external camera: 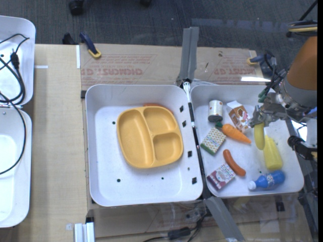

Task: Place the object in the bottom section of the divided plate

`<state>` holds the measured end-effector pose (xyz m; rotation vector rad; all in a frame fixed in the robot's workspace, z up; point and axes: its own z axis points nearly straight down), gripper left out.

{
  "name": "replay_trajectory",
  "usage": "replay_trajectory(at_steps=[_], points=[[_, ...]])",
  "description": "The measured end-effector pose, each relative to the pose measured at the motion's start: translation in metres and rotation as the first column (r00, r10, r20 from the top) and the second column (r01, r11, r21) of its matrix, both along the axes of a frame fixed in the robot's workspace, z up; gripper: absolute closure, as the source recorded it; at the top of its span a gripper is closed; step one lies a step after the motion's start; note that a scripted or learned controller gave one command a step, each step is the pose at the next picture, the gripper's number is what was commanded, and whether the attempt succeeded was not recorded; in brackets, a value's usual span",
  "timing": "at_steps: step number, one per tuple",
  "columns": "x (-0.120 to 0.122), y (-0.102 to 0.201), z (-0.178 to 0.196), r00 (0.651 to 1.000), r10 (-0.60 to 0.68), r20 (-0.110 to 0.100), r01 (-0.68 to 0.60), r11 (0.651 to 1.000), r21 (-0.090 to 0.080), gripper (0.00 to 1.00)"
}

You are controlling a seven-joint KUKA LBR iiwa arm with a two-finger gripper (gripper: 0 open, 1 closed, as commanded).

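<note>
Reaching from the right, gripper poised over yellow banana in right bin, apparently for pickup; finger state unclear; divided plate waiting in left bin.

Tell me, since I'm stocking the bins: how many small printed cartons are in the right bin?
3: one carton near the top, one in the middle, one at the front edge. The arm may hide more.

can | carrot | sausage | blue bottle | green packet, maybe a sponge
</note>
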<state>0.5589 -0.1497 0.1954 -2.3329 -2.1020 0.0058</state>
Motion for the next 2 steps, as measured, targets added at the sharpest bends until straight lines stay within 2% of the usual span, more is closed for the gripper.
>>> replay_trajectory(at_steps=[1,2], points=[[0.044,0.074,0.103,0.984,0.176,0.002,-0.176,0.984,0.000,1.00],[0.042,0.166,0.028,0.988,-0.155,-0.001,0.155,0.988,-0.001,1.00]])
